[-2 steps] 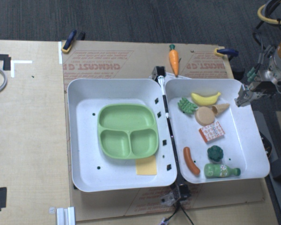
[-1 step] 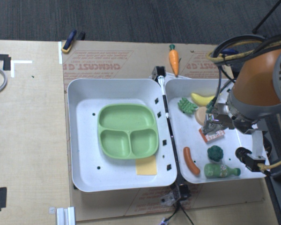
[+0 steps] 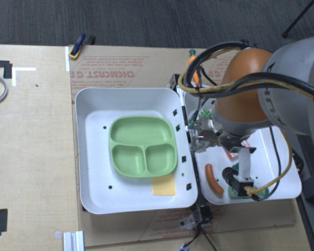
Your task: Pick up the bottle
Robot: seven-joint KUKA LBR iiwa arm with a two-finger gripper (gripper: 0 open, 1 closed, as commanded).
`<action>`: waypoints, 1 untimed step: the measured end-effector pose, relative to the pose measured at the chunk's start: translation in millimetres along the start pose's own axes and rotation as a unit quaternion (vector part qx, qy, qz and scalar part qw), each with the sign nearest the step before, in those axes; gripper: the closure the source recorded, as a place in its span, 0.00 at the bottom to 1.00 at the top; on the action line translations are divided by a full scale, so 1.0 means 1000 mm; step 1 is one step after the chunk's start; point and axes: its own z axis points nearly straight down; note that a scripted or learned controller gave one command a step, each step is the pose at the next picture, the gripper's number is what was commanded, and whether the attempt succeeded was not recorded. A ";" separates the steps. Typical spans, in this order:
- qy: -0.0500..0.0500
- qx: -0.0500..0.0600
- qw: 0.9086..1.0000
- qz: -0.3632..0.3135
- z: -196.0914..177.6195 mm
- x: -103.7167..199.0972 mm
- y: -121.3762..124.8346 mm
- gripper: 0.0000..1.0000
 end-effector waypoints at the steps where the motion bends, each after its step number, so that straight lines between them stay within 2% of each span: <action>1: 0.000 0.000 0.999 -0.033 0.011 0.117 -0.031 1.00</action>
